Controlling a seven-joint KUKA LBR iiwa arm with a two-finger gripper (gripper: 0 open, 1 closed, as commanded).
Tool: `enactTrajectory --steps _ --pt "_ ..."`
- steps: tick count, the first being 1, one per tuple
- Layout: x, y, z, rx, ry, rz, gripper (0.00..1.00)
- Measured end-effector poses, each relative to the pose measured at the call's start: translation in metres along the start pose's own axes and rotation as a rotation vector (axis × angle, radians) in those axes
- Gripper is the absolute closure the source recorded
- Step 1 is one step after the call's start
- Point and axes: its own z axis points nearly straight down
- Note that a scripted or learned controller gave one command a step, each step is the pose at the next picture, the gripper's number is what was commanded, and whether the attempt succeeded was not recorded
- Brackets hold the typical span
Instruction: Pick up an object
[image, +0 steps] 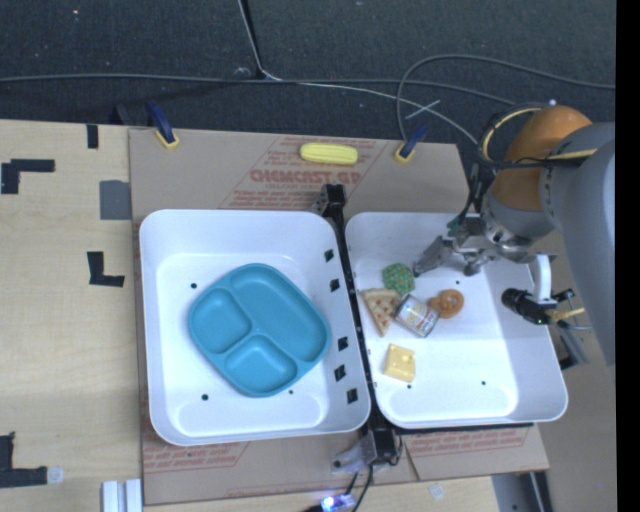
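Note:
The right bin (520, 385) holds several small items. A green leafy piece (398, 277) lies beside a tan wedge of toast (380, 308). Near them are a small silver can (417, 317) on its side, a brown ring-shaped pastry (447, 303) and a yellow cheese block (400, 362). My gripper (446, 264) hangs over the bin's upper middle, just above and right of the green piece. It is open, with nothing between its fingers.
A blue divided plate (258, 328) lies in the left bin (165, 400). A yellow banana-like object (328, 153) rests on the cardboard behind the bins, between two blue clamps (163, 128). Cables run across the dark floor at the back.

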Motion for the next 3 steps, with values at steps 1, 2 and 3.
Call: enactTrajectory --steps 1,2,3 --pt "-0.001 0.002 -0.014 -0.005 -0.003 -0.001 1.0" --pt "-0.003 -0.003 -0.059 -0.002 0.002 0.003 1.0" --pt "0.006 -0.001 -0.118 -0.006 0.002 0.001 1.0"
